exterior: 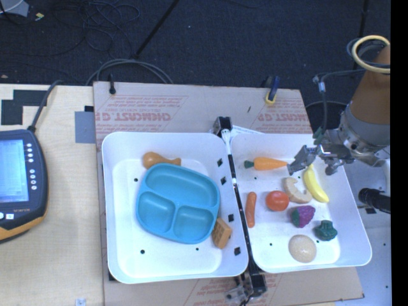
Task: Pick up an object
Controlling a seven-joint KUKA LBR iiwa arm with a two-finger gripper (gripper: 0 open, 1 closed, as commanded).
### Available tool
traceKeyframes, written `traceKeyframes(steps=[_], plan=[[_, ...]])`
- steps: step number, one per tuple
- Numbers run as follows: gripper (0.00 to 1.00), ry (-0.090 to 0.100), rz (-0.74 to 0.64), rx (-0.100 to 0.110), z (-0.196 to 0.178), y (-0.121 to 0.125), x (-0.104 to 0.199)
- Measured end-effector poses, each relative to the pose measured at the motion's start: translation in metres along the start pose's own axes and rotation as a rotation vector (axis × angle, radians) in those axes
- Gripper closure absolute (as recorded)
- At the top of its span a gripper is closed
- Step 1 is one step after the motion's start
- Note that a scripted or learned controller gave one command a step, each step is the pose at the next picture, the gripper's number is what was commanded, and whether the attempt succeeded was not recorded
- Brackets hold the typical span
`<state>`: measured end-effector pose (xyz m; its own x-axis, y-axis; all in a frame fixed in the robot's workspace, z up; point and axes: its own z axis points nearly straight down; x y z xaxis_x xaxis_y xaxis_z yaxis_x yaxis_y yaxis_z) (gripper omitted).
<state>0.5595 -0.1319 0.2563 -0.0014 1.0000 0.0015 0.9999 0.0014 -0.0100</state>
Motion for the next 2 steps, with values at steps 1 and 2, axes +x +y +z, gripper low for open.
traceKeyframes(steps=[1, 2], plan=[[1.00, 0.001, -0.002, 0.009, -0.005, 0.000, 0.000], [1.00, -0.003, -0.007, -0.016, -0.133, 0.031, 0.050]])
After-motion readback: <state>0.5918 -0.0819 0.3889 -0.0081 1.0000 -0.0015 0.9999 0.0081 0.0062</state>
